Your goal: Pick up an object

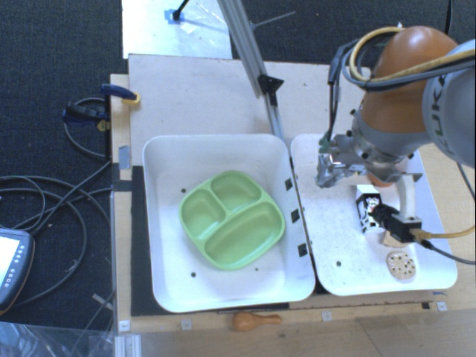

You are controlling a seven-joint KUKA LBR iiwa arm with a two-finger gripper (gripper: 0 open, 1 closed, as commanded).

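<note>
Closest to the lens, a brown wooden knob (256,320) lies on the front edge of the bench (193,95), just outside the bins. At far left a screen (9,262) and loose grey cables (44,199) rest on the dark floor, and a blue clamp (104,108) grips the bench's left rear corner. The left bin (151,199) holds a green divided plate (232,220), lying flat near its middle. The right bin (335,236) sits touching it. The gripper (329,171) hangs over this bin's left rear part, close to the wall shared by the bins; whether it is clenched or released cannot be made out. To its right, a small white and black piece (364,203) lies mid-bin. A speckled round biscuit (401,265) lies near the front right corner, well apart from the gripper.
</note>
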